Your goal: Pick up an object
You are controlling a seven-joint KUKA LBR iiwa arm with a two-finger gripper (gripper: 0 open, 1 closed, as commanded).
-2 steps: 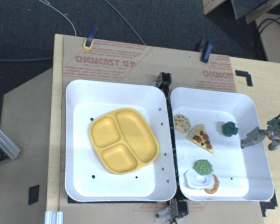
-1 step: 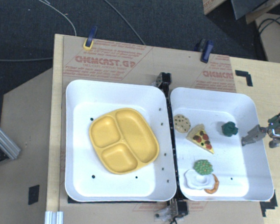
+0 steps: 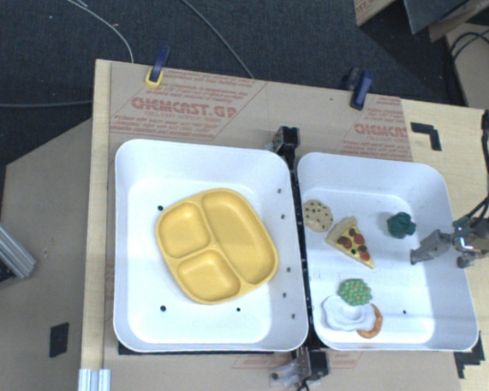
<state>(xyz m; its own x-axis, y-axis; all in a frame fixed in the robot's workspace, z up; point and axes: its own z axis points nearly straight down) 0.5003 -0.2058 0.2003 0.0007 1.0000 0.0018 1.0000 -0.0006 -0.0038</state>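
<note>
Camera view: the gripper (image 3: pixel 433 249) sits at the right edge of the right bin (image 3: pixel 435 185), low over its floor, with nothing seen between its tips; whether it is spread or pressed together cannot be told from this angle. The nearest item is a small dark green piece (image 3: pixel 401 223), just beside the gripper, up and to the left of it in the frame, lying apart from the rest; it is compact and roundish with no clear long axis, so approach direction should matter little. Further left lie a pizza slice (image 3: pixel 351 240), its point aimed toward the bin's right side, and a cookie (image 3: pixel 317 214) near the divider. Toward the front rests a white cup (image 3: pixel 345 315) topped by a green clump (image 3: pixel 355 289). The left bin (image 3: pixel 130 222) holds a yellow divided plate (image 3: pixel 216 244), well apart from the gripper.
</note>
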